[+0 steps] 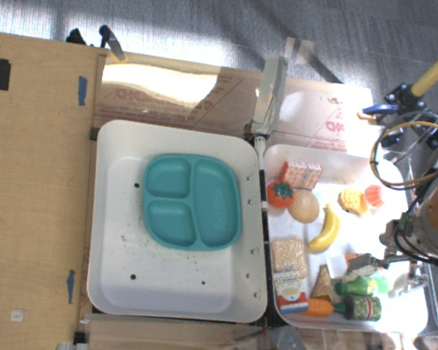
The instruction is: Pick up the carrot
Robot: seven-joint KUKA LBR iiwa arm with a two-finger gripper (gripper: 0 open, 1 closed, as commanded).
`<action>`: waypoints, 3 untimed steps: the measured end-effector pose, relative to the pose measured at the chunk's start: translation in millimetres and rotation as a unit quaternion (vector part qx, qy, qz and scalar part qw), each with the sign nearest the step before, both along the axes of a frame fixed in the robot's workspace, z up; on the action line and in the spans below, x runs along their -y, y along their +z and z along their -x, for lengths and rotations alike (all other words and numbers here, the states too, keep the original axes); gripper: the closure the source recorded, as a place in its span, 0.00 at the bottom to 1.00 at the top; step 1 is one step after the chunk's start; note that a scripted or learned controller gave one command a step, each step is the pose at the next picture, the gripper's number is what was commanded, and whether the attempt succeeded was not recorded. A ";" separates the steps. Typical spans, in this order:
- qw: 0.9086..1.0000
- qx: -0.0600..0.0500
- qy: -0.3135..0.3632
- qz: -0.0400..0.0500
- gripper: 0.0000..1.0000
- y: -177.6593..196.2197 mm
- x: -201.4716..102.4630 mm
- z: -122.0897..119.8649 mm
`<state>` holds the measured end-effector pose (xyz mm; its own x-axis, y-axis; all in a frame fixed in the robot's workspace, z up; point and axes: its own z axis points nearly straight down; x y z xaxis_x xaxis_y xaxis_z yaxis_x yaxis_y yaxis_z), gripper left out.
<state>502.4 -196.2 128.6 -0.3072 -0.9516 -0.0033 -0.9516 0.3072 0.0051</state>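
Claw [361, 265] hovered low over the right bin [400, 322], right of frame; could not tell whether apart or together. Carrot [318, 307] lay near that bin's lower edge, beside a small carton [293, 290], below-left of the claw, untouched. Teal divided plate [192, 201] sat in the left bin [109, 220].

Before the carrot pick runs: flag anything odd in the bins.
Nothing stands out. The toy food lies loose in the right bin, the carrot at its near edge. The teal plate sits flat in the left bin.
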 end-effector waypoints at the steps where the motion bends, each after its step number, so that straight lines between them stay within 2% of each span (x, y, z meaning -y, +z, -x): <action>1: 0.999 0.010 0.039 0.002 0.00 -38.7 -61.1 -53.2; 2: 1.000 0.008 0.026 0.002 0.00 -39.1 -98.2 -110.9; 3: 0.996 0.006 0.084 0.001 0.00 -40.5 -99.5 -159.7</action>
